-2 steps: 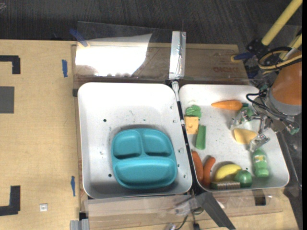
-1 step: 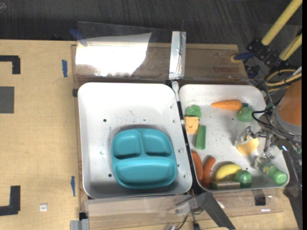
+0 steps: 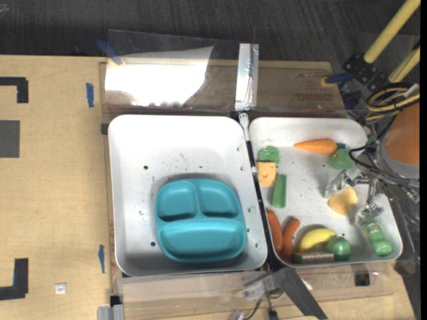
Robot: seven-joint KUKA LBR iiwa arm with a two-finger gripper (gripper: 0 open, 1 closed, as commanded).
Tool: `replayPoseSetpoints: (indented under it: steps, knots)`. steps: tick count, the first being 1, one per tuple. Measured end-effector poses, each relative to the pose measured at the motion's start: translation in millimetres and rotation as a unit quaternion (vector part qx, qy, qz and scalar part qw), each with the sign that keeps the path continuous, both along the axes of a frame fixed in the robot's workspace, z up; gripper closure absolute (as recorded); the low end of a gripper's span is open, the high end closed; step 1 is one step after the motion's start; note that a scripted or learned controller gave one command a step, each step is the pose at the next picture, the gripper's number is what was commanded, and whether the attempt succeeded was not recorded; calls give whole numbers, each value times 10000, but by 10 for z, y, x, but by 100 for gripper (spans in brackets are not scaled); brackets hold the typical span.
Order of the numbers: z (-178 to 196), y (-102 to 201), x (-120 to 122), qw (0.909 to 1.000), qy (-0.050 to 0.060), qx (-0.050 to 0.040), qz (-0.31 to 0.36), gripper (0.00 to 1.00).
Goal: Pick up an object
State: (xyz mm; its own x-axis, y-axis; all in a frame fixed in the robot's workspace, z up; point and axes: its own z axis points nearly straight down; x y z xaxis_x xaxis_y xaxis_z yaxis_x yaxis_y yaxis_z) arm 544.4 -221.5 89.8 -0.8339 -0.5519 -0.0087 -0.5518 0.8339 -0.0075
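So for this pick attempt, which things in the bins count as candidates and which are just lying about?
In play:
gripper
yellow wedge
carrot
banana
green block
sausages

Lying about:
teal divided tray
left bin
clear sheet
blue tape

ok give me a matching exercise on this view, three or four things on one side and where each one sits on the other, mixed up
Things:
1. teal divided tray
2. carrot
3. banana
4. tool

Places:
A. right bin, near its front edge
B. left bin
C. right bin, near its far edge
D. over the right bin, by the yellow wedge

Pairs: 1-B, 2-C, 3-A, 4-D
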Motion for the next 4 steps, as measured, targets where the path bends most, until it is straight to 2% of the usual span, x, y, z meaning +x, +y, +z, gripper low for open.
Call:
replayPoseSetpoints:
  steps: [1,2,3,4]
  knots:
    - [128,19,46,10000,-75,-3,3,100]
    - [737,490,816,9999,-8,13,-105,100]
    - [1472,1067,539,9996,-19,14,-291,100]
    - [1711,1682,1241,9995,9,23,300,100]
